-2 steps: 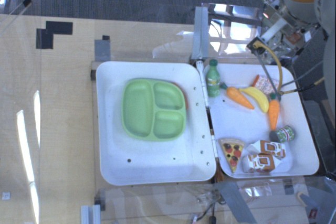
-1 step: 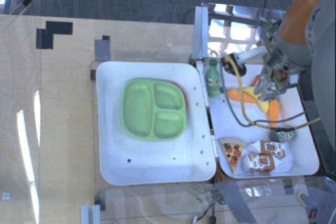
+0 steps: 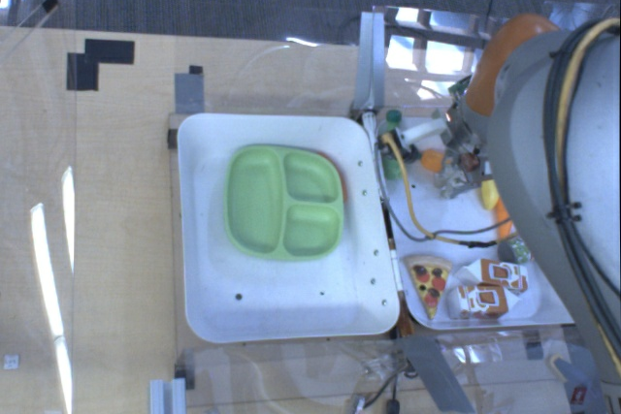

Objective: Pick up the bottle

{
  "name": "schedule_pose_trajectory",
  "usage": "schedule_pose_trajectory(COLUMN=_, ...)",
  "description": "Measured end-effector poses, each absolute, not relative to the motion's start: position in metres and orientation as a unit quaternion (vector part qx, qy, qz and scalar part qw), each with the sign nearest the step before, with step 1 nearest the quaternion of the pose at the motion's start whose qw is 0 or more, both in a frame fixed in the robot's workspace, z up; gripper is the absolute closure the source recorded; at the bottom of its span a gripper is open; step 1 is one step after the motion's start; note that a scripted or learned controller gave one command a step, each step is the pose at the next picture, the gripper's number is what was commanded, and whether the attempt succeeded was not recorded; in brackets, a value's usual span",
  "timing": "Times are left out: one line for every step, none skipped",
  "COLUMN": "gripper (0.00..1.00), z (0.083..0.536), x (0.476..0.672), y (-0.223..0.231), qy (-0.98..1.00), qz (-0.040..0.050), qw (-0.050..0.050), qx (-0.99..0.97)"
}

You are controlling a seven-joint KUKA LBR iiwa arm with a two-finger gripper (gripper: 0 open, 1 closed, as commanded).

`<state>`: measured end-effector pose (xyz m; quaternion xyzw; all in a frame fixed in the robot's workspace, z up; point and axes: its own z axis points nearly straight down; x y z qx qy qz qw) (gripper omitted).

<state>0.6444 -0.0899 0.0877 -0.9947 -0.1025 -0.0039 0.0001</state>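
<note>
A pale bottle (image 3: pixel 415 129) with a green cap lies on its side at the far left corner of the right bin (image 3: pixel 543 313). The gripper (image 3: pixel 454 172) hangs low in that bin, just right of and nearer than the bottle, over a small orange item (image 3: pixel 432 160). The bulky grey arm with its orange band (image 3: pixel 505 53) covers the right part of the bin. Nothing is visibly held.
The left bin (image 3: pixel 281 315) holds a green divided plate (image 3: pixel 284 201). In the right bin's near end lie a toy pizza slice (image 3: pixel 428 280) and a small brown-and-white carton (image 3: pixel 490 291). A yellow cable (image 3: pixel 408 204) loops along the wall between the bins.
</note>
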Motion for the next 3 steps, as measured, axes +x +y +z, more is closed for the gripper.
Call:
schedule_pose_trajectory(gripper=0.0, z=0.0885, x=0.6387, y=-0.094, qy=-0.099, qz=0.0078, qw=0.002, qx=-0.995)
schedule_pose_trajectory(gripper=0.0, z=0.0885, x=0.6394, y=-0.0939, qy=-0.1, qz=0.0062, qw=0.002, qx=-0.995)
schedule_pose_trajectory(gripper=0.0, z=0.0884, x=0.6398, y=-0.0937, qy=-0.1, qz=0.0052, qw=0.001, qx=-0.995)
